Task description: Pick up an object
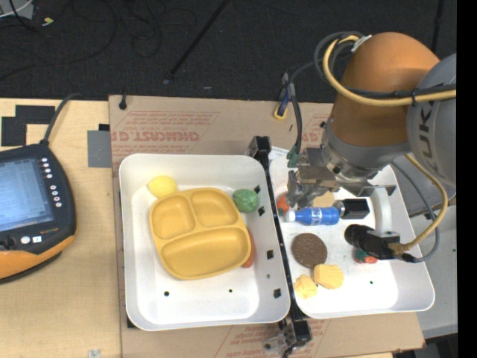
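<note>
Two white bins sit side by side; the hand hangs low in the right bin, right above a blue bottle. Can't tell its grip state. Yellow tray fills the left bin.

Two white bins sat side by side. One yellow tray, one green ball, one blue bottle, one brown disc and two yellow lumps lay inside.
</note>
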`<state>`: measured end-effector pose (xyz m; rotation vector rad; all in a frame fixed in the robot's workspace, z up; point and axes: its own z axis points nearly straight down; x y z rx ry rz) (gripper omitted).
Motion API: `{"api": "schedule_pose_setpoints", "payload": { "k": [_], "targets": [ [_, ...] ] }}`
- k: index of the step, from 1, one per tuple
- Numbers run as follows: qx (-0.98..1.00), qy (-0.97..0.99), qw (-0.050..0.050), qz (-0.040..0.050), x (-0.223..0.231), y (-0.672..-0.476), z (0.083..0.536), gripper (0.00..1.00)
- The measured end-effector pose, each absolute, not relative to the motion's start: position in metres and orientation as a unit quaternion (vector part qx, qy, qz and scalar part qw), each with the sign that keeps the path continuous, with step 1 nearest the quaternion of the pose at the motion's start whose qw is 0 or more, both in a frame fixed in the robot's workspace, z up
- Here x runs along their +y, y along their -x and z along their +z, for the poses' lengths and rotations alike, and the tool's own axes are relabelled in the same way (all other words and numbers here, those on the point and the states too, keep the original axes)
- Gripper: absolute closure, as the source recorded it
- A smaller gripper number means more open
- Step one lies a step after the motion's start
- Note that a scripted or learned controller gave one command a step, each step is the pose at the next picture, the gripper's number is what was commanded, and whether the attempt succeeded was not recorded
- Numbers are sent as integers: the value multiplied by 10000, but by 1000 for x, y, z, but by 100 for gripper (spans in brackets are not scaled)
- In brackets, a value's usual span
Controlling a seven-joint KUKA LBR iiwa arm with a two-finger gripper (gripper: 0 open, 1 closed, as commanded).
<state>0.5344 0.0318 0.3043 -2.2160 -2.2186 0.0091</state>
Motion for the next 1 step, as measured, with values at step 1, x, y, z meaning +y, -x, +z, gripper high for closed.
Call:
{"api": "schedule_pose_setpoints", "payload": {
  "k": [1],
  "targets": [
    [-7064, 7078, 9, 9, -5, -480, 344, 100]
  ]
}}
